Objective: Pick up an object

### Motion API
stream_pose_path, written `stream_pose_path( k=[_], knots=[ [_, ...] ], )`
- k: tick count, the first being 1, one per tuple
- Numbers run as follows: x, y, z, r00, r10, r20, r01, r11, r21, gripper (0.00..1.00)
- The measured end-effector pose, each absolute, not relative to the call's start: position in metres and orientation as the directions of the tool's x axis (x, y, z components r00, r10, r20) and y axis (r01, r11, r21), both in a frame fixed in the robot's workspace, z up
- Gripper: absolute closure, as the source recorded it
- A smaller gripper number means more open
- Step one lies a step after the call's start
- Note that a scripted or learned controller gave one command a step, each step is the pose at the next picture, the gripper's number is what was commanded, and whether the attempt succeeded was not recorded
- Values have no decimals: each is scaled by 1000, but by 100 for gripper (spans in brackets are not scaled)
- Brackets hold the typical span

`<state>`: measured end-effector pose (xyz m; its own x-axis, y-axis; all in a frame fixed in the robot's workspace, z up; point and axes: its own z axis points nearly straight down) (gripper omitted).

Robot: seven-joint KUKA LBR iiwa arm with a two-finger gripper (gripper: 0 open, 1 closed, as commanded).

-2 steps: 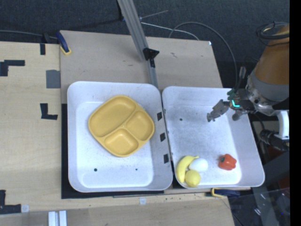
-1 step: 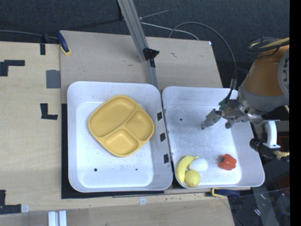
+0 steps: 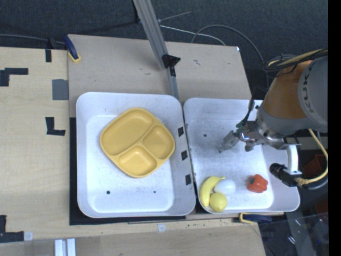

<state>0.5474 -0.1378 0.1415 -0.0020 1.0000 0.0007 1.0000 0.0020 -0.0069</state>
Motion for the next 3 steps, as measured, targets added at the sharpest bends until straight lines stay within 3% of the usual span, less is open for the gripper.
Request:
stream_pose_path(
  k=[1, 2, 3],
  knots=[
    [547, -137, 89, -1, 1000, -2, 1000, 1, -1, 0],
    [547, -136, 100, -3, 1000, 1, 1000, 3, -3, 100],
    [544, -133, 143, -2, 1000, 0, 1000, 2, 2, 100]
  ],
)
